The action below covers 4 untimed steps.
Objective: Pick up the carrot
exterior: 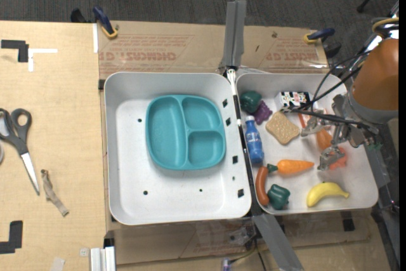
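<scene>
Carrot (293,167) lies flat in right bin (361,200), leafy end at 9 o'clock | gripper (331,144) just beside at 2 o'clock, finger state indeterminate | centre over orange body, straddle its width, then descend.

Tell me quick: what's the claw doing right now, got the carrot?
Claw: over the right bin, open or shut cannot be told. The carrot lies on the bin floor to its left, not held.
</scene>
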Motion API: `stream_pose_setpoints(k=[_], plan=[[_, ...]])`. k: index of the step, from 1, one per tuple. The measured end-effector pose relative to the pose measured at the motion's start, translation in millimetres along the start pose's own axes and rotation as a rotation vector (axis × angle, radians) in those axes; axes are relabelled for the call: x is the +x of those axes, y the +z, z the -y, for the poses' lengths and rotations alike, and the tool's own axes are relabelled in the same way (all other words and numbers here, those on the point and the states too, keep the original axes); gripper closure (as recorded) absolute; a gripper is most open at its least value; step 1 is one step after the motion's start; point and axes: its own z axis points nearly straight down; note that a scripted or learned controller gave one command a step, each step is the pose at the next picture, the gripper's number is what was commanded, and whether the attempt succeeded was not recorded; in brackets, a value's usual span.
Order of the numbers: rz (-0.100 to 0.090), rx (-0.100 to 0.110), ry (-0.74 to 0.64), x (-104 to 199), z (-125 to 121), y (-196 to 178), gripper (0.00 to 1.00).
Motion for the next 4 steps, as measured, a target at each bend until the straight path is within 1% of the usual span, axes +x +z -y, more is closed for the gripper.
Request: stream_pose_setpoints(k=[1, 2, 3, 4], plan=[[0.006, 0.0, 0.003, -2.0, -0.3, -10.4, 1.0], [-0.004, -0.002, 0.259, 45.2, -83.3, 1.3, 1.0], [-0.002, -0.001, 0.376, 43.5, -158.2, -99.1, 1.0], [-0.002, -0.001, 0.376, 43.7, -158.1, -99.0, 0.0]])
